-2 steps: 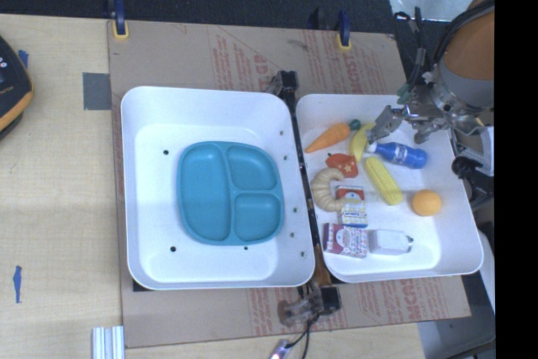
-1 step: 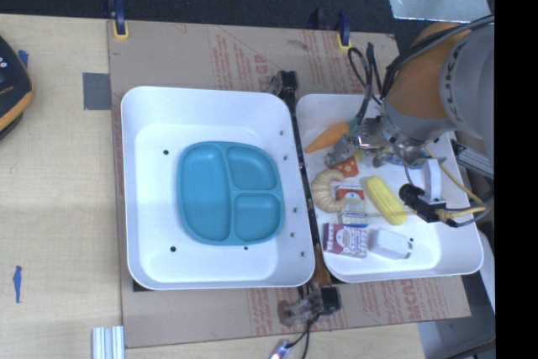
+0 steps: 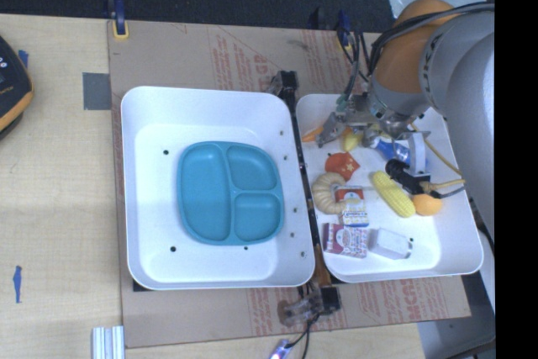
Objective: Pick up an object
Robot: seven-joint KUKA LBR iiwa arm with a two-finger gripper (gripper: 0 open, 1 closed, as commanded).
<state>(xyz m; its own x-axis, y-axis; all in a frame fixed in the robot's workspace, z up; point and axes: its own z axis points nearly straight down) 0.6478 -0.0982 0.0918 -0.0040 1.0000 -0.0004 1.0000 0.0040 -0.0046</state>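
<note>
While the jaws hang low over the far end of the right bin, I cannot tell if they are spread or pressed together. Just beside them, toward the near side, lies a red object. The left bin holds a blue tray.

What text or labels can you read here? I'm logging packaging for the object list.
Nothing reads clearly.
Red-and-white carton: print too small.
Red packet: print blurred.
Cardboard mat: faint red printed lettering, unreadable.
Blue item near the gripper: no legible label.
</note>
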